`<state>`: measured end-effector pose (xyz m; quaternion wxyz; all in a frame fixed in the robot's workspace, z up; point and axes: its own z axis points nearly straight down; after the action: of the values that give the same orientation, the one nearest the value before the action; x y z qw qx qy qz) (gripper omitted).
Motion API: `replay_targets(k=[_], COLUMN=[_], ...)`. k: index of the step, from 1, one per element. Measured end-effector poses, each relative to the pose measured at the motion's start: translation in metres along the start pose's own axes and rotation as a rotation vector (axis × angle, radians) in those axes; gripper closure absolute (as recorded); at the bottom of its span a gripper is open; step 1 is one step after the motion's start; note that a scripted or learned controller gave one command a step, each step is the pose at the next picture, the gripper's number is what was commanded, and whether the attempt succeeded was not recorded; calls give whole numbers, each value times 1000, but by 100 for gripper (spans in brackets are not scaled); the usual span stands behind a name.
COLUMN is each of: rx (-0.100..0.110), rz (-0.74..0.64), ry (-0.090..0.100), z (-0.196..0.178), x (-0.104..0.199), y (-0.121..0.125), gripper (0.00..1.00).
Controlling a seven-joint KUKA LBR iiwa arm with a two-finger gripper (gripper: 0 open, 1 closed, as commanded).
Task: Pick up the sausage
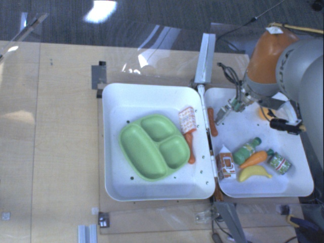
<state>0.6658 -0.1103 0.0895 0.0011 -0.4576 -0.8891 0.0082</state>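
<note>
Two white bins are sitting side by side on the bench (61, 135), meeting at a shared central rim. Left bin (116, 181): a green three-compartment plate (152, 147) is taking up its middle, leaving a band of bare floor along the left and near edges; a small red-and-white packet (187, 119) is lying just off the plate's far-right corner, and an orange-red sausage-like stick (190, 147) is lying along the plate's right side, near the bin's right rim. Right bin (283, 186): the sausage (212, 122), reddish-brown, is lying lengthwise against the left rim, toward the far-left corner. The claw (221, 116) is hanging just right of the sausage, tilted toward it; its thin fingers are looking slightly parted with nothing between them, though the tips are too small to judge closely. The grey arm with its orange band (266, 59) is reaching in over the far-right corner. Near edge of the right bin: a small carton (226, 165), a green bottle (247, 149), a carrot (253, 159), a banana (254, 173) and a small can (279, 163) are clustering together. The middle of the bin floor, between the claw and this cluster, is lying open.
</note>
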Motion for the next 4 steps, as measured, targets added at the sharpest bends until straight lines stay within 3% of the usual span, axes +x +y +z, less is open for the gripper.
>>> replay_targets(k=[1,2,3,4], rx=[5,-7,-9,-25], rz=[-77,-95,-309,-310], ry=[-3,-11,-16,-17], z=[0,0,-1,-14], x=[2,4,9,12], y=[0,-3,-3,4], gripper=[0,0,0,100])
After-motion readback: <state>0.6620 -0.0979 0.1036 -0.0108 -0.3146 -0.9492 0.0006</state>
